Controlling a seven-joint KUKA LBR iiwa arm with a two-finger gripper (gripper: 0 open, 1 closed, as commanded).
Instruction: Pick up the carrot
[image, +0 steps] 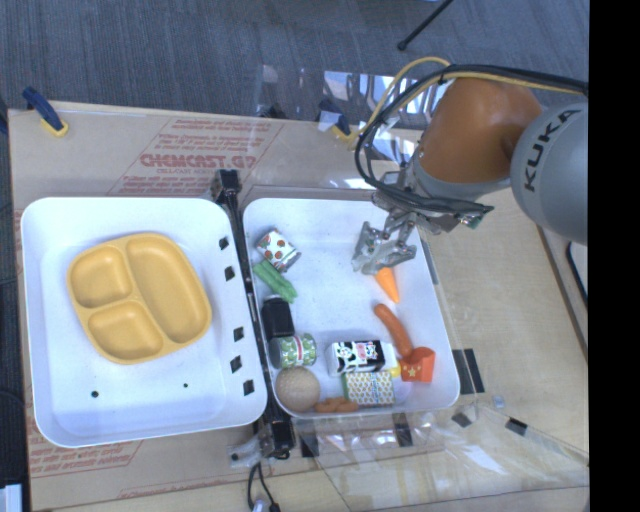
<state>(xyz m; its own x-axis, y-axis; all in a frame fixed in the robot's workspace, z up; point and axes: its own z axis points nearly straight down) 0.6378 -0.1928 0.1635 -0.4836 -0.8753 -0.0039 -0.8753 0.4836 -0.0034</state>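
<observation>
- The small orange cone-shaped carrot (388, 284) lies on the floor of the right-hand shallow white bin (330, 235), near its right wall, broad end up toward the gripper and tip pointing down the bin.
- The silver two-finger gripper (381, 256) hangs right over that broad end, its fingers apparently touching or straddling the top of the carrot; from here I can't make out how wide the jaws stand, or whether they have any real hold on it.
- To my eye the carrot rests on the bin floor, so I'd judge the pick not yet done.
- Just below it lies a longer orange sausage-shaped toy (394, 328), close enough to be mistaken for the target.
- Small packets and cans crowd the bin's lower end, well clear of the gripper.
- The left-hand white bin (50, 400) holds a yellow three-compartment plate (138, 296), well apart from all this.
</observation>
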